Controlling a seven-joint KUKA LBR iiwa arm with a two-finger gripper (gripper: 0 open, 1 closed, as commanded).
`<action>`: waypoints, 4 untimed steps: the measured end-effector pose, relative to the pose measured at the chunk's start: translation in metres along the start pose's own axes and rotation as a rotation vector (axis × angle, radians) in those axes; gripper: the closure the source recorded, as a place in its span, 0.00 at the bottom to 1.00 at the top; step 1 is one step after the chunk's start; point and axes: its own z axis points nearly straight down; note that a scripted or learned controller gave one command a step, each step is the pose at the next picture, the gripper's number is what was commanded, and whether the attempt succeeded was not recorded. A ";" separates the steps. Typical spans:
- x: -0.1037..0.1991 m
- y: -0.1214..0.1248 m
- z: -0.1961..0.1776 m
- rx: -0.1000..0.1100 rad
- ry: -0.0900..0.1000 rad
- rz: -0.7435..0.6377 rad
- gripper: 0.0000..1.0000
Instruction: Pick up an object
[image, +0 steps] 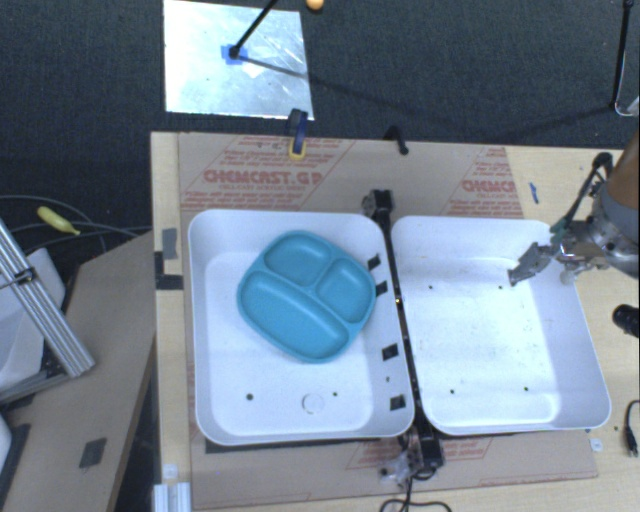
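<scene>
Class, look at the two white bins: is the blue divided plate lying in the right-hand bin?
No. The blue divided plate lies in the left bin; the hand is over the right bin.

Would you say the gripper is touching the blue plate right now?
Apart. The camera view shows the gripper over the right bin, while the blue plate lies in the left bin.

2 white bins (300, 425) on bench (250, 170)
</scene>
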 end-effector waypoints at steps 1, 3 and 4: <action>-0.006 -0.050 0.137 0.005 0.002 0.004 0.00; 0.211 0.031 -0.005 -0.009 0.003 -0.010 0.00; 0.271 -0.038 -0.043 0.001 0.002 -0.004 0.00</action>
